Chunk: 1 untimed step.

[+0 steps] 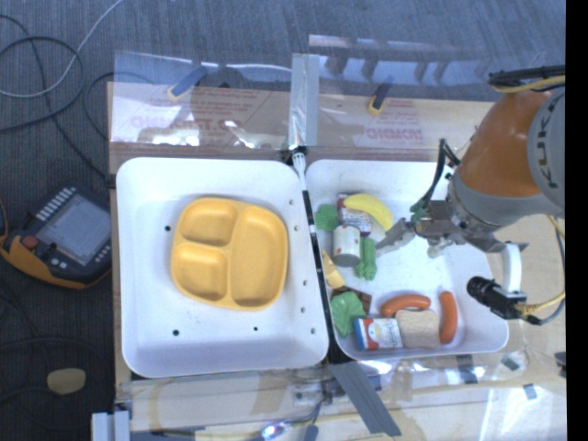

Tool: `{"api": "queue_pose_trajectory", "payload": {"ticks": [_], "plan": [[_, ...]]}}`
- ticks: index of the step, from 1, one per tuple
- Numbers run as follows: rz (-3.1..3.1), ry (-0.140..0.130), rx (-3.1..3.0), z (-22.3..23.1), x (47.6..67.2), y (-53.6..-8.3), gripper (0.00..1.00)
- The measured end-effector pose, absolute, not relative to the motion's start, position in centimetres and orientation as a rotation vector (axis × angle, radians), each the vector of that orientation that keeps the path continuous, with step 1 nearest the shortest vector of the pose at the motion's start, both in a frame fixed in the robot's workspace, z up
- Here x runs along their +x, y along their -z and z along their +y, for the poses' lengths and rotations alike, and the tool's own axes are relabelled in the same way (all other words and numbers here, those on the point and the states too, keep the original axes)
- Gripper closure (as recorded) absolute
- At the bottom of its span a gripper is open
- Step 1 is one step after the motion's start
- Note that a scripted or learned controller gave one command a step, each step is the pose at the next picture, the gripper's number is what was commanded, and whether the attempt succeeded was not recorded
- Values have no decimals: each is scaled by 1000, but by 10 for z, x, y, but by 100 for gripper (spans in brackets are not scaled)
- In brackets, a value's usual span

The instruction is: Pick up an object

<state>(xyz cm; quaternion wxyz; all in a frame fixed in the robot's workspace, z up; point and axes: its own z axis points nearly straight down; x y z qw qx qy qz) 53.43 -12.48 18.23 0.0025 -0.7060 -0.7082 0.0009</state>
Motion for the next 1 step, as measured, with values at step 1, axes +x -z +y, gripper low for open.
{"api": "queue_pose_trajectory", "payload": {"ticks": [1], "plan": [[-2464,2,-1967,-114,606,-90,0]]}}
